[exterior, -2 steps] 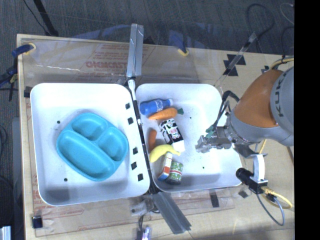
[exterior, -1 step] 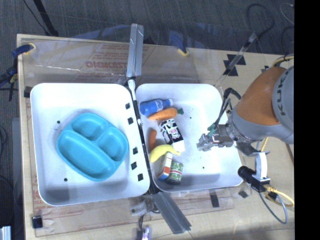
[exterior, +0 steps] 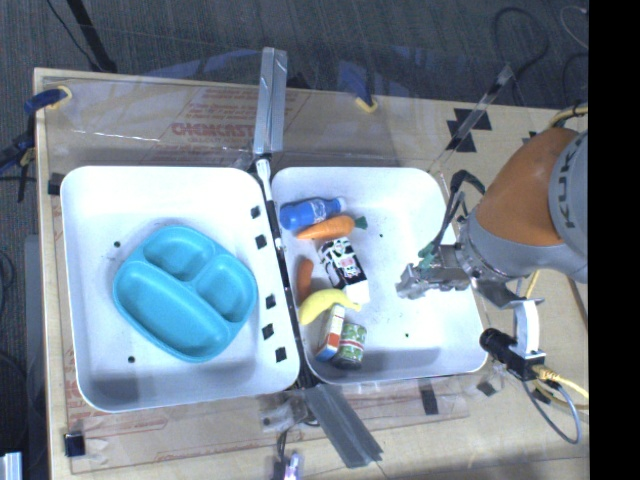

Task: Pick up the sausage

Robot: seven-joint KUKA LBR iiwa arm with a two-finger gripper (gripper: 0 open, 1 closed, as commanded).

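So the gripper (exterior: 418, 280) sits low over the right side of the right bin (exterior: 420, 193), and honestly we can't tell how far apart its fingers are, they're just a grey blur from up here. We see nothing caught in them. Behind it the grey wrist and the orange band (exterior: 520, 193) run off to the right.

The sausage (exterior: 304, 278) is well apart from the gripper, a reddish-brown piece lying along the left wall of that same bin, hard against the divider, just left of the black-and-white carton (exterior: 344, 264). Just near of it we've got the banana (exterior: 325, 303), and nearer still a small can (exterior: 342, 338) on its side. Far of the carton there's a carrot (exterior: 325, 229) and a blue bottle (exterior: 308, 212).

Over in the left bin (exterior: 90, 198) there's a blue divided plate (exterior: 185, 290), sitting at a slant.
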